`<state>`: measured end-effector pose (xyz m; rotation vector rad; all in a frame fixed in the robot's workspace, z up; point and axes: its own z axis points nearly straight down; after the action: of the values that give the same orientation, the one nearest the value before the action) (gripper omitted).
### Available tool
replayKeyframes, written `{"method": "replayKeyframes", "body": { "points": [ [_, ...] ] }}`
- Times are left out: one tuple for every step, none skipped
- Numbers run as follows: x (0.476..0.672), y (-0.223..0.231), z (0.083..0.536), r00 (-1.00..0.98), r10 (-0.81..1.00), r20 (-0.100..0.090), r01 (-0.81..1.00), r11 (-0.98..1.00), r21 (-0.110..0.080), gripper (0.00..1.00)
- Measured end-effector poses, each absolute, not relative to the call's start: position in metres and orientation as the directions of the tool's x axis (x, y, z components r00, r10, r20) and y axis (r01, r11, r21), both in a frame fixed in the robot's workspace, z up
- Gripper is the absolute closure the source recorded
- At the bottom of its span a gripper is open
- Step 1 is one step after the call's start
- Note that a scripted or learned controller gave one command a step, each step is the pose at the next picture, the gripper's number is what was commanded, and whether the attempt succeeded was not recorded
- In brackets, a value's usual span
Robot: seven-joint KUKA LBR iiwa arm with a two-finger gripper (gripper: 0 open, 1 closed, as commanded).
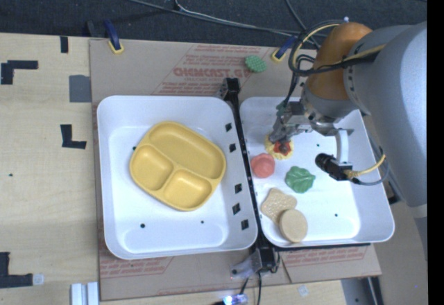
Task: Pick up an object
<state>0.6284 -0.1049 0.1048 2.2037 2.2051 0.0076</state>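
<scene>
In the right bin (371, 224), nearest the camera, lie a tan round biscuit (293, 224) and a tan bread slice (276, 202). Beyond them sit a green leafy piece (300, 179) and a pink round piece (263, 166). Farther back, the gripper (281, 138) stands over a small red-and-yellow object (282, 150); its long axis is too small to tell, and whether the jaws are released or clenched cannot be told. The left bin (118, 227) holds a yellow divided plate (177, 165).

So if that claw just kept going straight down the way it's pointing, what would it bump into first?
Most likely the small yellow and red toy in the right bin. The claw points down right over it, though from this slanted view the gap between them is hard to judge.
</scene>
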Motion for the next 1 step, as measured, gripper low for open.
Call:
{"method": "replayKeyframes", "body": {
  "points": [
    [0.6292, -0.1144, 0.1607, -0.001, 1.000, -0.001, 1.000, 0.001, 0.004, 1.00]
  ]
}}
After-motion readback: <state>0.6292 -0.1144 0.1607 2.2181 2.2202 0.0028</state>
